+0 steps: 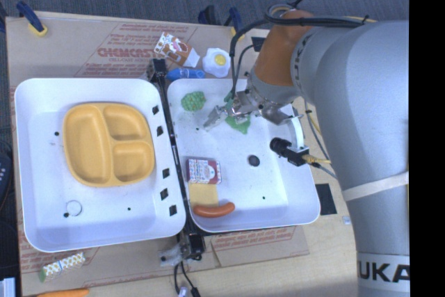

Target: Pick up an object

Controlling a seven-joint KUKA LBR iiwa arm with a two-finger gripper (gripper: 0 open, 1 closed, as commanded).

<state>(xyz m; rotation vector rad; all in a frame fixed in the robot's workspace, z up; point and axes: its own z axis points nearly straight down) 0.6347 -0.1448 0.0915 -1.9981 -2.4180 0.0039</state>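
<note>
Grey carpet surrounds a cardboard-covered desk (104,52) carrying two white bins, with the arm reaching into the right one.

Largest first: the grey arm (348,101) comes in from the right, bent low so its claw (233,111) sits at the right bin (302,202) near its upper edge; the left bin (28,149) holds a yellow divided tray (108,142), lying flat and well apart from the work; the right bin keeps the loose pieces within reach: a red sausage (214,209) touching a yellow block (202,193) below a small red packet (202,170); a green ball (192,101) lies beside the claw; a green leafy piece (241,124) sits right at the claw, likely the target; whether it is gripped, or how wide the claw stands, I cannot tell.
</note>
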